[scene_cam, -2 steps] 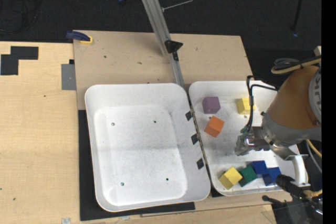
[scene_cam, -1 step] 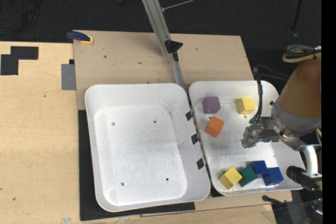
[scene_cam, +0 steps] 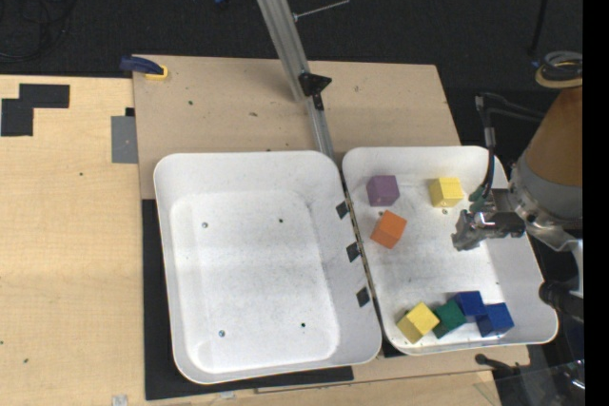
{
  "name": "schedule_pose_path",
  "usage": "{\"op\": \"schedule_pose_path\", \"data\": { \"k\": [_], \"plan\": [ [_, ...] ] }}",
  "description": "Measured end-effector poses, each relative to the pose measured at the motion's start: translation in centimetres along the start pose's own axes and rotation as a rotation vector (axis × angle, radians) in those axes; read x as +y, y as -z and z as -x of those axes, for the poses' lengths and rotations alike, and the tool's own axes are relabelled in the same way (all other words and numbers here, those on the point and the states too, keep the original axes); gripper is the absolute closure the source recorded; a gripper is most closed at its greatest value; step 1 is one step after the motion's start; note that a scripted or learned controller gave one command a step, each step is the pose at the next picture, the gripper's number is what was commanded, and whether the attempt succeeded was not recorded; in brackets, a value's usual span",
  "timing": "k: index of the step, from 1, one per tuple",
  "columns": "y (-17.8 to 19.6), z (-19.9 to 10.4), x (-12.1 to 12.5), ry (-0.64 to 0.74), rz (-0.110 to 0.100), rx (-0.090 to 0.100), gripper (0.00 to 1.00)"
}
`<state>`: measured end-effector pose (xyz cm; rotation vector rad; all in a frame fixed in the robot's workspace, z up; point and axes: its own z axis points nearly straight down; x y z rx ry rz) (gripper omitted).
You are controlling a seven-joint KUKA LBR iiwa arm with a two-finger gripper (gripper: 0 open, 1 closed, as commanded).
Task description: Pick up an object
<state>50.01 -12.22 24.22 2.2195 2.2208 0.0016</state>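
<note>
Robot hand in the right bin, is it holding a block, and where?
Nothing is held. The grey two-finger gripper hangs over a bare part of the right shallow white bin, with the small yellow cube nearby up and left, apart from it.

Both white bins (scene_cam: 252,181) look like smooth, faintly speckled plastic. The bench (scene_cam: 238,105) is matt pale wood. The slanted rail (scene_cam: 276,14) is ribbed, dull metal.
</note>
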Motion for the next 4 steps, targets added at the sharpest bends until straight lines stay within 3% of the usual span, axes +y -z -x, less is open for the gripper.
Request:
{"op": "schedule_pose_path", "data": {
  "k": [2, 4],
  "plan": [
    [-0.6, -10.1, 1.6, 0.004, -0.008, 0.003, 1.0],
    [-0.1, -18.9, 5.0, 0.002, -0.005, 0.001, 1.0]
  ]
}}
